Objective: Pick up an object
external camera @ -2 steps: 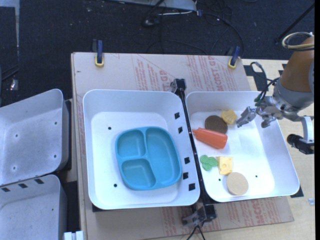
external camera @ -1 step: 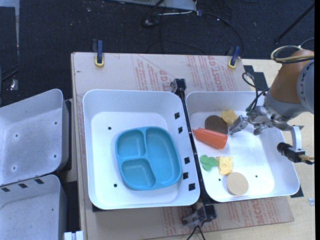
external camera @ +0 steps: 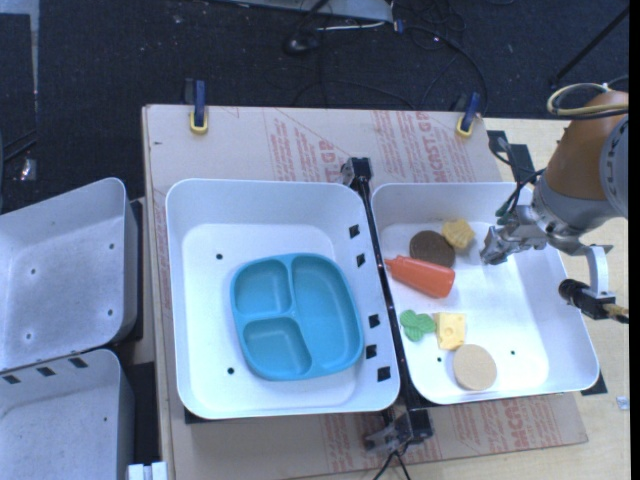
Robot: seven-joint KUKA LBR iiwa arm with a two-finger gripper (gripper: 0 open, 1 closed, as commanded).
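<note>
The hand (external camera: 497,247) hovers over the right bin (external camera: 560,368), at three o'clock from the yellow toy (external camera: 459,234); its grip cannot be told.

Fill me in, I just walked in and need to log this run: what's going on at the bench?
A robot arm reaches in from the right over the right bin, its gripper low near the yellow piece and the brown disc. Nothing shows between its fingers. Also in that bin lie a carrot, a green piece, a cheese wedge and a tan disc. The left bin holds a blue divided plate.
</note>
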